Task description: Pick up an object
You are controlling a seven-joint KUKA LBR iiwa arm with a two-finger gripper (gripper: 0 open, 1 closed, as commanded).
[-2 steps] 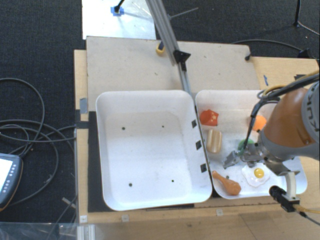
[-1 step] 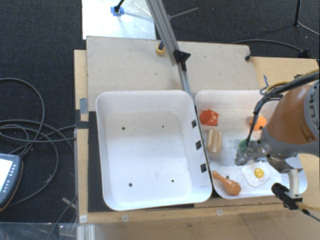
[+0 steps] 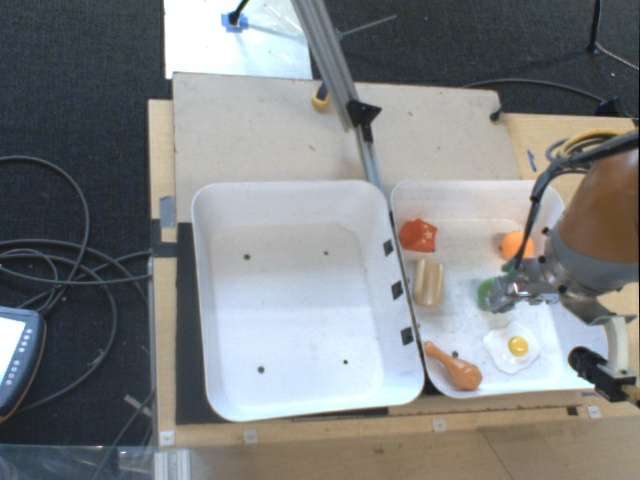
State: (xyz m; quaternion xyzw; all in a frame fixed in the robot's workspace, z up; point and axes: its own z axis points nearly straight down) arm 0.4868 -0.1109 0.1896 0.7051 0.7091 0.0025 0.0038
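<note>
The arm enters from the right, its tool (image 3: 508, 294) low over the right bin (image 3: 462, 200), directly at a small green object (image 3: 491, 293) on the bin floor. Whether the tool is released or clenched cannot be told. An orange ball (image 3: 513, 244) lies just behind the tool; a toy fried egg (image 3: 514, 349) lies just in front of it. Further left sit a red piece (image 3: 419, 234), a tan cylinder (image 3: 429, 281) and an orange carrot-shaped toy (image 3: 453, 365). The left bin (image 3: 215, 268) adjoins on the surface (image 3: 250, 128).
</note>
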